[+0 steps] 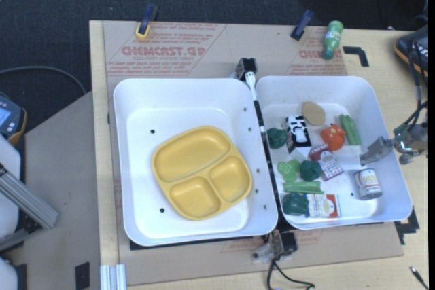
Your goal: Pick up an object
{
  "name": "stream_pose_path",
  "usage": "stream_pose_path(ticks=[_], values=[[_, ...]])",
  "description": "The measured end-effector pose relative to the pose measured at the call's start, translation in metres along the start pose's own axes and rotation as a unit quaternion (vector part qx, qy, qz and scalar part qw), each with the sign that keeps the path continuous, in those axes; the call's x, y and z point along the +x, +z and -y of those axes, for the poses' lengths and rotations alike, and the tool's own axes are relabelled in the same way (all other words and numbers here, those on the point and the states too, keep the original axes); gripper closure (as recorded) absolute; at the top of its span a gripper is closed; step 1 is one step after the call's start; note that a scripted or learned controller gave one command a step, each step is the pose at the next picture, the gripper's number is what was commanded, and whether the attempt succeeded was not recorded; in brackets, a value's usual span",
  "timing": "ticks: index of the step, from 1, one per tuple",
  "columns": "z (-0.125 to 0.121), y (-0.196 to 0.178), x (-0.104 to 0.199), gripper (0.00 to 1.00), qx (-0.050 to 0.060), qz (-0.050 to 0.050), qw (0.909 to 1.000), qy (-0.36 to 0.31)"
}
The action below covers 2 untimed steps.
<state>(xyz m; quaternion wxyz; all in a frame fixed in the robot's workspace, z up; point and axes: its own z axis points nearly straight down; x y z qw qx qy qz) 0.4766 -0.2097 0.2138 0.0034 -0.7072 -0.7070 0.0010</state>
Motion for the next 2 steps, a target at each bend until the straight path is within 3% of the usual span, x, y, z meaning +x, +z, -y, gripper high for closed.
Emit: stream_pose_path(ticks=[2], values=[[0.005, 0.119, 0.002, 0.0, 0.0, 0.0, 1.0, 0.0]])
